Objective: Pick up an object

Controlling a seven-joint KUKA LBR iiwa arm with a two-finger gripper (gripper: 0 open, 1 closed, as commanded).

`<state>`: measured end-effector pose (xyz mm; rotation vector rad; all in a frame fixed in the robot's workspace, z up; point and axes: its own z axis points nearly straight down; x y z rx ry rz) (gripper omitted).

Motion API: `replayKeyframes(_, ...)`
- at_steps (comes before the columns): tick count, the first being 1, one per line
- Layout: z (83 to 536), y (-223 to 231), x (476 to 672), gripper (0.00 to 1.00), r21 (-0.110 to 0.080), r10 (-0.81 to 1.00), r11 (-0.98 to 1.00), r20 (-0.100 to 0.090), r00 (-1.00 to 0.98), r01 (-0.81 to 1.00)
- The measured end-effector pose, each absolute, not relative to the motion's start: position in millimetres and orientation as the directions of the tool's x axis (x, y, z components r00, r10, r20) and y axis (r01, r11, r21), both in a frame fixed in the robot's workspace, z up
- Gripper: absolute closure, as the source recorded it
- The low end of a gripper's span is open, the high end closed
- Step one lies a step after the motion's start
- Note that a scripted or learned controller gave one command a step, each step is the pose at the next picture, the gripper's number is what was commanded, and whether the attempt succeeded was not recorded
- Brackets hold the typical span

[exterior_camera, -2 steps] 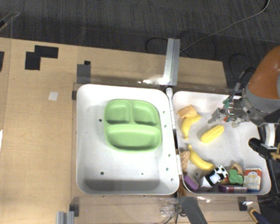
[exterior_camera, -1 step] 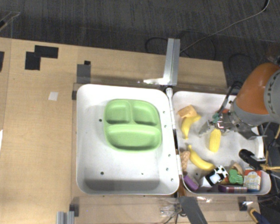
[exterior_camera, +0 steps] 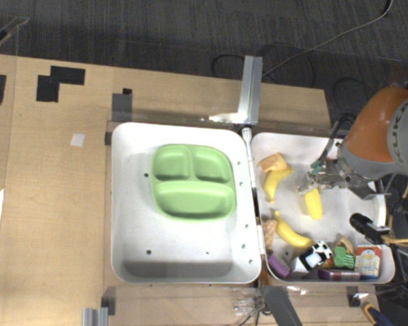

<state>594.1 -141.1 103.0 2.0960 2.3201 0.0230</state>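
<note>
Small yellow plastic banana (exterior_camera: 313, 204) lies just under the two-finger gripper (exterior_camera: 320, 177); I cannot tell its finger state. You are at reaching; next descend and close.

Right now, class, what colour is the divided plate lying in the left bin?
Light green: the divided plate shows best in the camera view, against the left bin, which is white.

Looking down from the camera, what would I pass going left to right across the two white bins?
Green divided plate in the left bin → banana by the divider → banana under the gripper → red-and-white carton at the right bin's corner.
</note>
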Motion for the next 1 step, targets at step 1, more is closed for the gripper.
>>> replayKeyframes(1, 180.7, -104.1, 631.3, 1.0, 0.007, 1.0, 0.017, -0.001, -0.016, 1.0)
